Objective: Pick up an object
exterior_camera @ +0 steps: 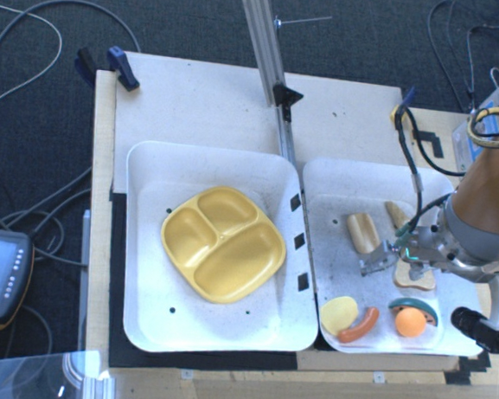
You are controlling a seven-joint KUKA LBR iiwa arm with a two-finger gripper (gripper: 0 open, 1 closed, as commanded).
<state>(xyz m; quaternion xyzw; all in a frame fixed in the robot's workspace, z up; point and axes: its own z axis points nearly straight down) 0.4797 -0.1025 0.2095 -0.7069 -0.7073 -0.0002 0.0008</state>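
Two shallow white bins sit side by side on my desk (199, 86). I see the left bin (135, 315) holding a yellow three-compartment plastic plate (222, 244). The right bin (338, 180) holds a tan bread roll (362, 232), a pale yellow round disc (339, 314), a red sausage (358, 326), an orange ball (410, 322) on a teal ring (421, 307) and a slice of toast (415, 276). My jaws (381, 261) hang low just right of the roll, beside the toast; whether they are spread or pressed together I cannot tell.
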